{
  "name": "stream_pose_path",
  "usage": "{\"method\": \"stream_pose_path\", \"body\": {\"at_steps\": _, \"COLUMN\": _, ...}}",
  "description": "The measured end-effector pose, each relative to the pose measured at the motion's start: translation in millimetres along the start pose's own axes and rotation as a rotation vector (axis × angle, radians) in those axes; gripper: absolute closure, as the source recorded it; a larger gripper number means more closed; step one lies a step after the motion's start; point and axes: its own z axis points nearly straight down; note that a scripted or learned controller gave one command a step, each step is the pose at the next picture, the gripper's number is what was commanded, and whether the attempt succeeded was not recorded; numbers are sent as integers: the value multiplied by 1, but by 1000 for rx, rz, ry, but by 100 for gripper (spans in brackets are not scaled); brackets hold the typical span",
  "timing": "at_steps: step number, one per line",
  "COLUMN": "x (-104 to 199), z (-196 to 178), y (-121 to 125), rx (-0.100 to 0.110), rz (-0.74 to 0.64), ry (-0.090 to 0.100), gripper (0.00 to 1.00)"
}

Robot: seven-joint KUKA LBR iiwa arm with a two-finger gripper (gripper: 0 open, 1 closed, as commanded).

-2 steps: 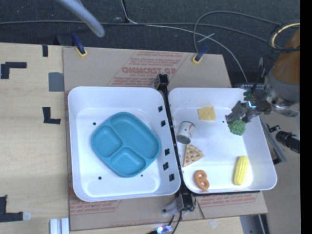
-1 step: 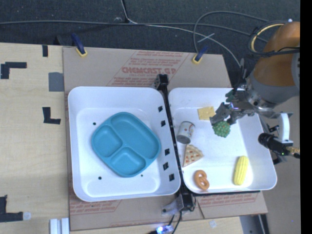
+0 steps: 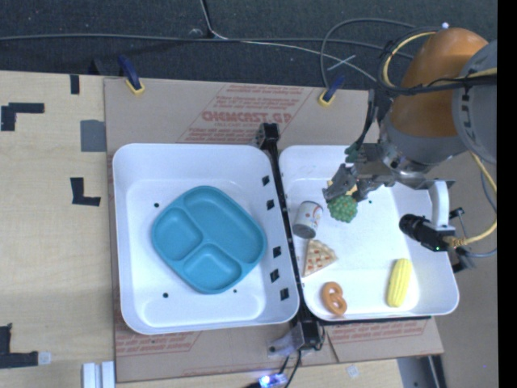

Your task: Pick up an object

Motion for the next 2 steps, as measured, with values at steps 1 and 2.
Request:
{"method": "stream_pose_path", "body": {"at_steps": 1, "x": 50, "z": -3, "y": 10, "rx": 0, "rz": -1, "ry": 0, "gripper": 100}}
{"method": "stream_pose_path", "body": {"at_steps": 2, "x": 111, "z": 0, "y": 16, "rx": 1, "rz": -1, "ry": 0, "gripper": 100}}
